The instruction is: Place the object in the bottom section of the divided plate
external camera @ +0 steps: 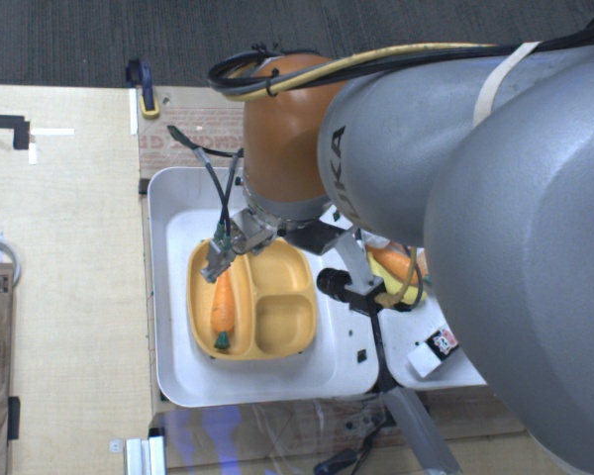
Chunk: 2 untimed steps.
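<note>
A yellow divided plate [277, 265] sits in the left white bin [168, 295]. An orange toy carrot [222, 310] with a green stem end lies in the plate's long left section, pointing along it. My gripper [221, 255] hangs just above the carrot's upper end, at the top of that section. Its dark fingertips sit right at the carrot's tip; I cannot tell whether they touch it. The grey arm and its orange band cover the bin's upper right part.
The right bin [416, 369] holds an orange and yellow item [394, 265], partly under the arm, and a small white block with a dark mark [432, 350]. A wooden bench top [59, 265] spreads to the left, with a brown bag at its left edge.
</note>
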Available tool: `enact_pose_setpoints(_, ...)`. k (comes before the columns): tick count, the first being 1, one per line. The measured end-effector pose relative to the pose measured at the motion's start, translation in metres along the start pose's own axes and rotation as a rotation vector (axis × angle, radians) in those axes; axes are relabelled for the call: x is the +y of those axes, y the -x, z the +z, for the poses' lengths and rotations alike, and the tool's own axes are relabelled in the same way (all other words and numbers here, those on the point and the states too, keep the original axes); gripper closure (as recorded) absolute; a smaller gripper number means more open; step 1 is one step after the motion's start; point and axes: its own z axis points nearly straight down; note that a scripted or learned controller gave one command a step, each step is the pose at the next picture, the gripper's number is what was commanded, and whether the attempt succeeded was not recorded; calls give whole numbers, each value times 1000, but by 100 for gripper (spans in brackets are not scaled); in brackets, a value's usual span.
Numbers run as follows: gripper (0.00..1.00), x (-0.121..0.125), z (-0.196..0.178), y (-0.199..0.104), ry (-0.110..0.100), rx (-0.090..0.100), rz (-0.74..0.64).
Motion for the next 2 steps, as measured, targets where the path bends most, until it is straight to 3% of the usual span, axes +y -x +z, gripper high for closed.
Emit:
enact_pose_setpoints(1,0,-47,81,-24,-4,2,251)
enact_pose_setpoints(2,0,-7,98,11,8,-1,-128)
